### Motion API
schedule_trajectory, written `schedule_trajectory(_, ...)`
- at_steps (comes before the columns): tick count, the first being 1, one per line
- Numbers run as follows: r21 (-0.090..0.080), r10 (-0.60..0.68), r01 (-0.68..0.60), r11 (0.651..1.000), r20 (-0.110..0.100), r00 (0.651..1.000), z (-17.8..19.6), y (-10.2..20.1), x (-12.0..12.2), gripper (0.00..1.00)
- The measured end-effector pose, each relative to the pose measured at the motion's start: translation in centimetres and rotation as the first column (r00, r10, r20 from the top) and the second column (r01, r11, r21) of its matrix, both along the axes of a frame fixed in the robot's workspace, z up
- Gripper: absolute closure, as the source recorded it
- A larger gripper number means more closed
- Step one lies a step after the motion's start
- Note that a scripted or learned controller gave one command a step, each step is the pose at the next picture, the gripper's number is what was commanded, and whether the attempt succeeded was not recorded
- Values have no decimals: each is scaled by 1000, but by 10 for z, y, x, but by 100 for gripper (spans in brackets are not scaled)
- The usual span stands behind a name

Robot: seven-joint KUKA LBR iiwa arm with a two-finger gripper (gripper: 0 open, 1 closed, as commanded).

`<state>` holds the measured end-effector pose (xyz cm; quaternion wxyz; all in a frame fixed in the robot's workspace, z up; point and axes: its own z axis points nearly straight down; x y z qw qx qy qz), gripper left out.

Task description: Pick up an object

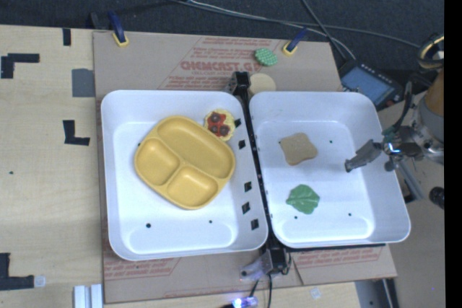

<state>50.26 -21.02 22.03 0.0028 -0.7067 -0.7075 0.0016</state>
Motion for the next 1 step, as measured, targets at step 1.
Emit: schedule_trajectory(1, 1, 0, 0, 1000, -1, 1000, -58, 11, -1, 0)
